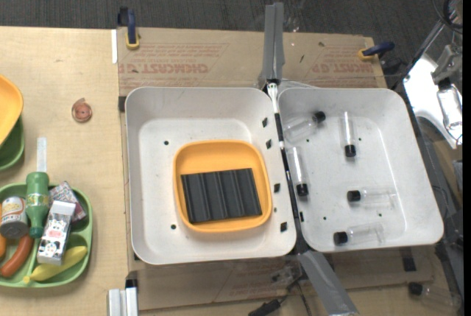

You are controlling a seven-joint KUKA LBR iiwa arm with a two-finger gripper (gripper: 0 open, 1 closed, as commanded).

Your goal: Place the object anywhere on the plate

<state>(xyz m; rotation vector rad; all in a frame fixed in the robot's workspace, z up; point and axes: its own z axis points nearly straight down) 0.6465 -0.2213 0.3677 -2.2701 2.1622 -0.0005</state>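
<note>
Resting flat on the orange plate (221, 154), a dark ribbed block (221, 195) covers most of its centre; the plate itself sits mid-floor in the left bin (147, 123). Judgement: placement looks complete, nothing left but to confirm. Right of the plate, the right bin (401, 160) holds several clear vials with black caps (348, 136). Gripper state: cannot tell.
</note>
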